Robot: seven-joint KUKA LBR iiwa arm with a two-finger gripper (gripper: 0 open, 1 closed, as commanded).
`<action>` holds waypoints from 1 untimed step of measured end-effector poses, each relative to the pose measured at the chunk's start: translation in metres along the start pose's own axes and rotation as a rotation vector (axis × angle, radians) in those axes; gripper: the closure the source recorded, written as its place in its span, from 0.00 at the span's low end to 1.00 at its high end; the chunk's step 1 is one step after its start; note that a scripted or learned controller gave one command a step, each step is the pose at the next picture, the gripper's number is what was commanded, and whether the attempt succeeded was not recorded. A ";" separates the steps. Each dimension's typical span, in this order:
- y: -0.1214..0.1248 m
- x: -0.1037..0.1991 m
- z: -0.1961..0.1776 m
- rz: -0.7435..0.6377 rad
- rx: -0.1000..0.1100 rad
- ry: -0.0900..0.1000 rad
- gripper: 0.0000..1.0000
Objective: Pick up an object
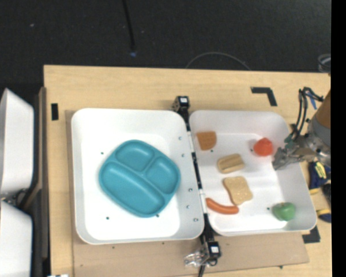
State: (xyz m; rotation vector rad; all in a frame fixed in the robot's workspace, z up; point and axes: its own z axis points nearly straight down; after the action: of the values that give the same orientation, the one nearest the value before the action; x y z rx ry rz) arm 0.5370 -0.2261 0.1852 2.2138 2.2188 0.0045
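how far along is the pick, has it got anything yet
Nothing looks done: no item is lifted. The red object, two bread pieces, brown piece, sausage and green object all lie in the right bin. In hand: the tool sits at that bin's right side, beside the red object. Left: grasping and lifting.

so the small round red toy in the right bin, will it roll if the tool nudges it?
Probably. The small round red toy looks ball-like, with no flat face showing, so a sideways nudge likely sends it across the smooth white right bin. It sits apart from the other pieces, so nothing would stop it early. It looks rigid and glossy, possibly slippery.
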 end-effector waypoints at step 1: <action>0.001 -0.001 -0.028 -0.001 0.002 0.001 1.00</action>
State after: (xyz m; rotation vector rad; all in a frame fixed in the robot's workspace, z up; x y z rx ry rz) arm 0.5382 -0.2273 0.2134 2.2148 2.2214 0.0033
